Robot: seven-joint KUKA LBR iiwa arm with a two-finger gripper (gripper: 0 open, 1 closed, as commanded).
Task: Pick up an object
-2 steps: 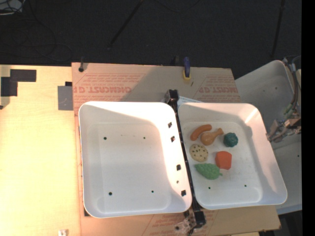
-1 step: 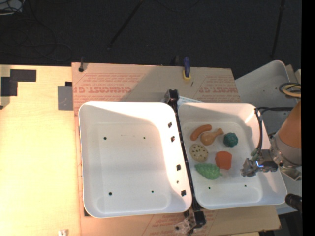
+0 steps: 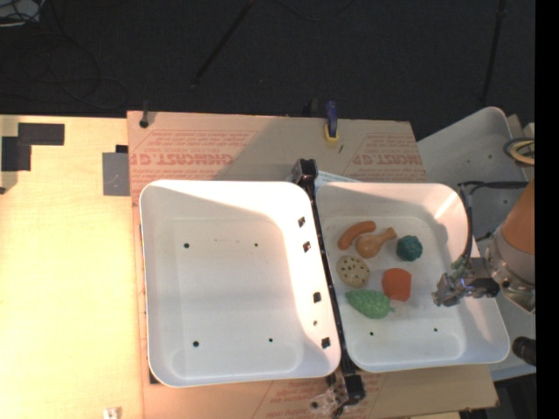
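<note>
My gripper [image 3: 452,290] hangs low over the right-hand bin [image 3: 489,347], close to its right wall and about halfway along it. I cannot tell how my jaws stand; the metal there is too small and cluttered to read, and I see nothing between them.

The things to pick lie in a cluster in the middle of that same bin, toward its left wall. Nearest me is an orange-red tomato-like piece [image 3: 396,283]. Just beyond it toward the far wall sits a dark teal lump [image 3: 409,249]. A tan drumstick [image 3: 375,242] and a reddish sausage [image 3: 356,233] lie side by side nearer the far-left corner. A round tan disc with dark spots [image 3: 353,271] rests below them, and a bumpy green vegetable [image 3: 369,303] lies closest to the near wall.

The left-hand bin [image 3: 166,356] sits alongside, their walls touching.
</note>
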